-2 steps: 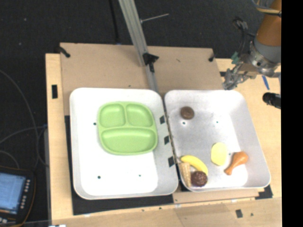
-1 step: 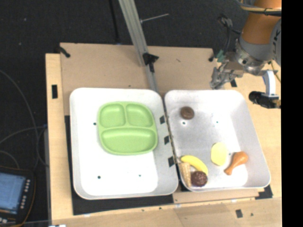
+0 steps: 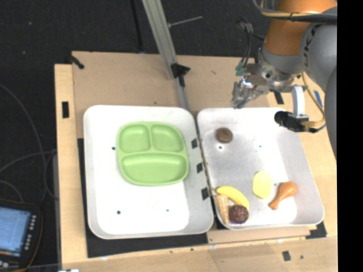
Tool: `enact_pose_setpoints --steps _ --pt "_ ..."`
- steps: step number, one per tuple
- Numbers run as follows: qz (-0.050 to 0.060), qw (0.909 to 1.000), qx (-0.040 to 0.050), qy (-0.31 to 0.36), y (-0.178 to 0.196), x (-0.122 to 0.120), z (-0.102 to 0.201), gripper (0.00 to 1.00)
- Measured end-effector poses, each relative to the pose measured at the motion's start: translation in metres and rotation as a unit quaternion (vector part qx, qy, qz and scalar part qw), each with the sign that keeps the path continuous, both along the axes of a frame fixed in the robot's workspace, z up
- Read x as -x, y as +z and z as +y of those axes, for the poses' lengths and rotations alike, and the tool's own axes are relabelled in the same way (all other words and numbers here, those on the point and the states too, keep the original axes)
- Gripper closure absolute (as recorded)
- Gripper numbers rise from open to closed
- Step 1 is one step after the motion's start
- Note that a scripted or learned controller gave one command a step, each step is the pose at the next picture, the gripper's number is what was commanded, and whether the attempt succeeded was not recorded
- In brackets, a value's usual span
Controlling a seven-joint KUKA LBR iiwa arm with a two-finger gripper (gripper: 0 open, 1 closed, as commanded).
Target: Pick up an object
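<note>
The right bin [image 3: 283, 146] holds several toy foods. A brown round piece [image 3: 224, 135] lies near its far left corner. A pale yellow slice [image 3: 262, 184] and an orange drumstick [image 3: 282, 194] rest toward the front right. A yellow banana [image 3: 233, 195] and a dark brown ball [image 3: 239, 213] sit at the front left, beside a tan piece [image 3: 222, 206]. My gripper [image 3: 240, 97] hangs over the bin's far edge, above and to the right of the brown round piece, with nothing seen between its fingers.
The left bin [image 3: 102, 208] carries a green divided plate [image 3: 152, 153]. A metal pole [image 3: 163, 38] slants up from behind the two bins. The arm's grey and orange body [image 3: 292, 33] fills the upper right. A black part [image 3: 286, 119] juts over the right bin's far right.
</note>
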State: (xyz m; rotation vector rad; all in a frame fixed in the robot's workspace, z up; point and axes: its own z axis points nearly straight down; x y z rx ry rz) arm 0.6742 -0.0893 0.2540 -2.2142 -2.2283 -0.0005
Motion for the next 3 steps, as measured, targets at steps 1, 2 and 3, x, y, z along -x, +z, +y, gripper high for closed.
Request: enact_pose_setpoints --steps 1,2,3 --pt "0.001 1.0000 -0.0002 0.000 -0.011 0.015 0.047 1.00" --pt "0.000 1.0000 0.0000 0.000 -0.020 0.018 0.100 1.00" --pt "0.000 1.0000 -0.0009 0.001 -0.007 0.033 0.154 1.00"
